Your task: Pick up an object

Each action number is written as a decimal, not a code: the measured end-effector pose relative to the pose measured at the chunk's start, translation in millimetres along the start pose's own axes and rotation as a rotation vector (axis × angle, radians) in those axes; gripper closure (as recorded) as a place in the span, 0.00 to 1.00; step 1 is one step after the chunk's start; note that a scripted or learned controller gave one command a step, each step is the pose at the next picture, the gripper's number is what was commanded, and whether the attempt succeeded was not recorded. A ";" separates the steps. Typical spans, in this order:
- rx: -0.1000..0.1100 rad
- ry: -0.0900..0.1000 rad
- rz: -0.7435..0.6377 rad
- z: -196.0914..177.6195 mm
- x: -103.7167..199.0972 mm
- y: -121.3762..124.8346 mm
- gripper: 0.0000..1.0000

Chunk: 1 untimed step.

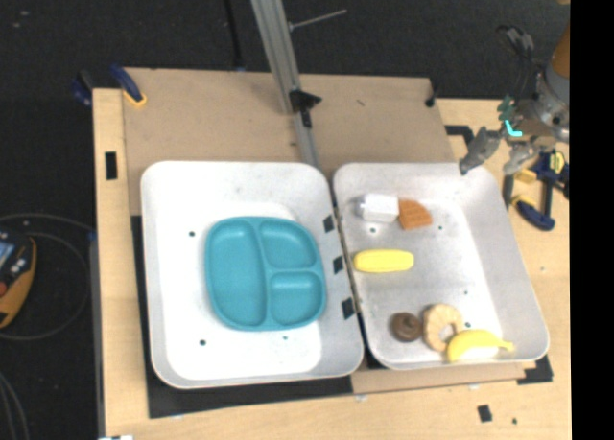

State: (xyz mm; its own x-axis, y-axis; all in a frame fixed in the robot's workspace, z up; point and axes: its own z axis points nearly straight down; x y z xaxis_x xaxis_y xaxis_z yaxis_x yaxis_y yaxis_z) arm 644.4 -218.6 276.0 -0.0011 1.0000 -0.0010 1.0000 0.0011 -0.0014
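The right bin [480, 237] holds several small items. A white block [379, 206] lies beside an orange-brown wedge [414, 215] near the far wall. A yellow oblong piece [384, 261] rests by the left wall. At the near end a dark brown ring [404, 326], a tan round piece [442, 322] and a yellow banana [477, 344] sit close together. My gripper [494, 155] hangs over the bin's far right corner, apart from all of them. Its two fingers are spread open with nothing between them.
The left bin [173, 333] carries a teal divided plate [266, 270]. A slanted aluminium post [280, 55] rises behind the bins. Blue clamps [537, 194] sit on the bench edge right of the gripper.
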 end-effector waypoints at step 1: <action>-0.003 -0.001 0.000 -1.8 0.0 0.7 0.00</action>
State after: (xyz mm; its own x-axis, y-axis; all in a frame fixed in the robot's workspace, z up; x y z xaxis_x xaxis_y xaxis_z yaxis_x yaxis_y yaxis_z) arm 645.0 -218.6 277.8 -0.0016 1.0000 -0.0019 1.0000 0.0016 0.0019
